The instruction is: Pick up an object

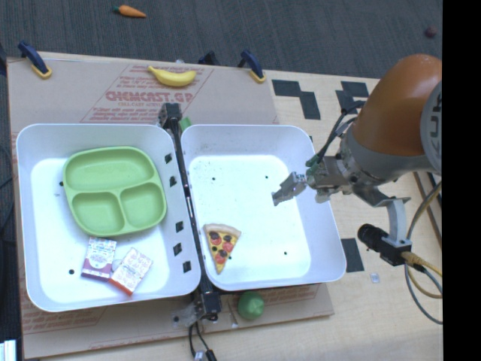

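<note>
Right, the arm (398, 119) reaches in from my right, orange band up top, and its pincer (289, 189) hangs over the right side of the right bin (301, 265). I cannot tell from here whether it is spread or closed; nothing shows in its grip.

Right bin: one pizza slice (221, 245), a toy, lying flat near the front left corner, close to the divider between the bins, well apart from the pincer.

Left bin (34, 277): a green divided plate (114, 188) fills the middle. Two small packets (116, 265) lie side by side just in front of it, touching or nearly so.

Outside the bins, on the table: a banana (173, 74) on the cardboard sheet (128, 100) behind them, a green ball (251, 304) at the front edge, blue clamps (34, 59) at the back corners. An orange carrot (131, 10) lies on the floor beyond.
</note>
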